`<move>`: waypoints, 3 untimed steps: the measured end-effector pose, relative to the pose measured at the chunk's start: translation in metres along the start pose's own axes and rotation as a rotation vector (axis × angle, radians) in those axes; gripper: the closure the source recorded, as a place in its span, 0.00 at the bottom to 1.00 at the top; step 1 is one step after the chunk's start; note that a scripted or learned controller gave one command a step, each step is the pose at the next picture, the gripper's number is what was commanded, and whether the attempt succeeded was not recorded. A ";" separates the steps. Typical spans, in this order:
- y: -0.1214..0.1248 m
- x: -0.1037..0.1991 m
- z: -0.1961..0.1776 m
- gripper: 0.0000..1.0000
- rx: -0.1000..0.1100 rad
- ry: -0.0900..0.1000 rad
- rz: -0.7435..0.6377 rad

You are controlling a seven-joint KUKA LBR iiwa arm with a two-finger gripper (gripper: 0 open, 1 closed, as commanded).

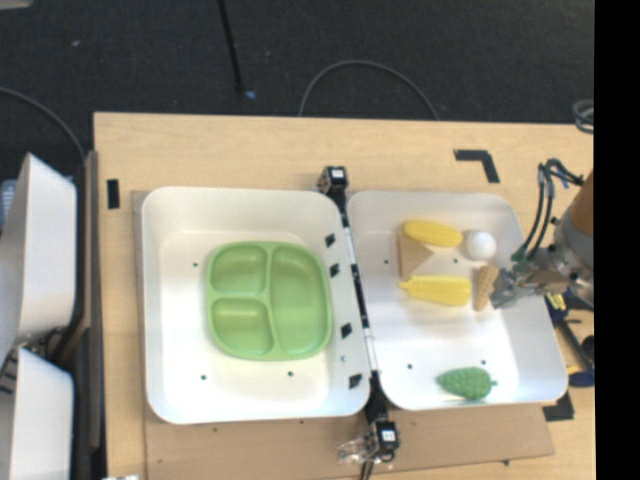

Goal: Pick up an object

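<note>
The table (120, 148) carries two white bins side by side, joined along a clipped seam, so that items can be lifted from one and set in the other. The left bin (170, 368) holds a green divided plate (268, 301), lying flat and near the middle, well apart from the arm's reach side. The right bin (420, 368) holds the loose items, grouped toward its upper half: a yellow piece (432, 233) above, a tan wedge (412, 256) just beside it, a second yellow piece (437, 289) below, and a white ball (481, 244) to their right. A beige stick (484, 287) stands just right of the lower yellow piece. A green leaf (466, 383) lies alone near the bin's lower edge. The claw (505, 286) sits at the right bin's right side, touching or nearly touching the stick; whether its tips are apart or together cannot be told, being small and blurred. Judgement: the stick is the likely target, as the claw is nearest it, and no item is yet seen lifted.
</note>
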State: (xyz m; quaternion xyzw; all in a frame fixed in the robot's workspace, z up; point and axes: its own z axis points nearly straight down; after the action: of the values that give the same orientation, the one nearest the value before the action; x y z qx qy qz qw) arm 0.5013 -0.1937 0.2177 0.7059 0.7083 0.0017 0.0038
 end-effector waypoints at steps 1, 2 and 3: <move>0.002 -0.001 -0.035 1.00 0.002 0.000 0.000; 0.017 0.041 -0.031 1.00 0.005 0.003 -0.003; 0.024 0.087 -0.038 1.00 0.004 0.003 -0.004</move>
State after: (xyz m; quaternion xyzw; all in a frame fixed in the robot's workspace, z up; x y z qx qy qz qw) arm 0.5248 -0.1066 0.2557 0.7046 0.7096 0.0014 0.0014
